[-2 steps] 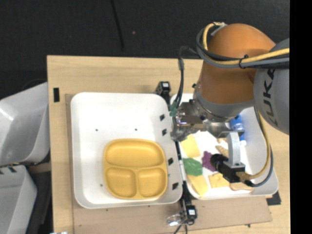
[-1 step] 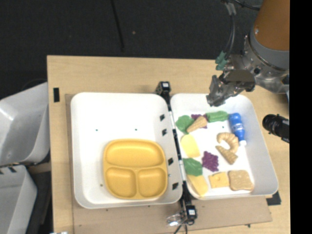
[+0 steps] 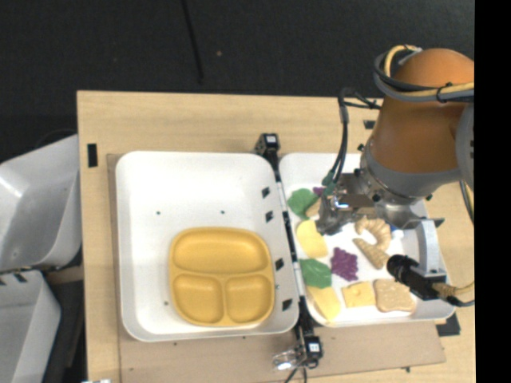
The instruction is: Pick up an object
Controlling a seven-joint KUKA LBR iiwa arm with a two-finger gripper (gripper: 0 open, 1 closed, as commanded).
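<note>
The right bin point(image 3: 307, 168) holds several toy foods: a green leaf point(image 3: 302, 201), a pale yellow piece point(image 3: 311, 240), purple grapes point(image 3: 344, 262), another green piece point(image 3: 316, 273), a yellow piece point(image 3: 325, 302), a cheese-like square point(image 3: 358, 294), a tan toast slice point(image 3: 394, 297) and a tan croissant shape point(image 3: 373, 242). My gripper point(image 3: 331, 214) hangs over the bin's upper middle, just right of the green leaf and above the pale yellow piece. The orange wrist band point(image 3: 419, 126) covers the bin's right part.
The left bin point(image 3: 144, 174) holds a yellow divided tray point(image 3: 221, 276) at its lower middle. A black clip point(image 3: 266, 144) sits at the top of the wall between the bins. A cable point(image 3: 344, 134) runs down to the gripper.
</note>
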